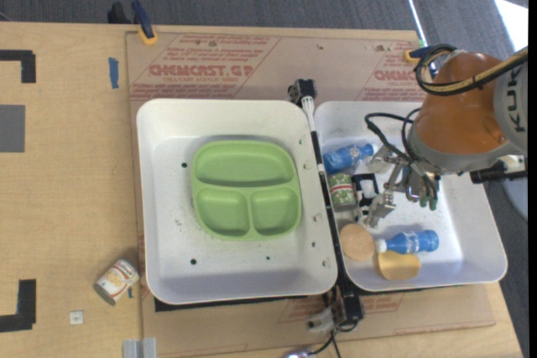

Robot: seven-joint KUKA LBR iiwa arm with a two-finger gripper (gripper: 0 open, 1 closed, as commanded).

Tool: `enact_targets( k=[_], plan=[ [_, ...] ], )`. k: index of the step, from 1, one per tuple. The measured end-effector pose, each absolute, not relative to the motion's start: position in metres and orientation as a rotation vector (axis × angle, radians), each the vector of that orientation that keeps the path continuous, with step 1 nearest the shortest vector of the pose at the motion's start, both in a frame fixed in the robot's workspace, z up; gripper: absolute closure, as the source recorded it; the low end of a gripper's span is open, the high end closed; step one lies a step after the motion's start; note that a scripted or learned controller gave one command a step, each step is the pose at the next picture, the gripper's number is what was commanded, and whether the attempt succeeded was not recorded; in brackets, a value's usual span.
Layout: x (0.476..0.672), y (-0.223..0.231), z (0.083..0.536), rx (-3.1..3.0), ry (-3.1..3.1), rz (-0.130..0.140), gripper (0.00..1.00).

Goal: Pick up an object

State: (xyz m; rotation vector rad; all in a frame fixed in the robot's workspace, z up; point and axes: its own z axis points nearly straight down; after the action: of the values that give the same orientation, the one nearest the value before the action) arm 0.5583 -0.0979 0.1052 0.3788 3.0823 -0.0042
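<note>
Green tray (247, 187): middle of the frame, flat in the left bin (159, 180), three sections.
Small box (116, 280): lower left, on the wooden bench (59, 180), just outside the bin.
Blue tape (113, 72): upper left.
Clamp (144, 23): top left, on the cardboard sheet (210, 63).

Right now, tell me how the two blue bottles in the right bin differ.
The upper blue bottle lies near the right bin's left wall, beside the green can; the lower blue bottle lies nearer the front, just above the tan pieces. The upper one tilts up toward the right; the lower lies almost level. The claw hangs between them, closer to the lower one. Both are small, blue, white-capped and lying on their sides.
</note>
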Motion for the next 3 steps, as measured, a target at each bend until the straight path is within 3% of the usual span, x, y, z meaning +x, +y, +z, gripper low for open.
enact_targets(
  k=[1, 2, 3],
  plan=[
    [0.558, -0.098, 0.105, 0.379, 3.083, -0.004, 0.00],
    [0.545, -0.023, 0.186, 0.581, 3.082, 0.003, 0.00],
    [0.521, -0.139, 0.134, 0.765, 3.046, -0.001, 0.00]
  ],
)
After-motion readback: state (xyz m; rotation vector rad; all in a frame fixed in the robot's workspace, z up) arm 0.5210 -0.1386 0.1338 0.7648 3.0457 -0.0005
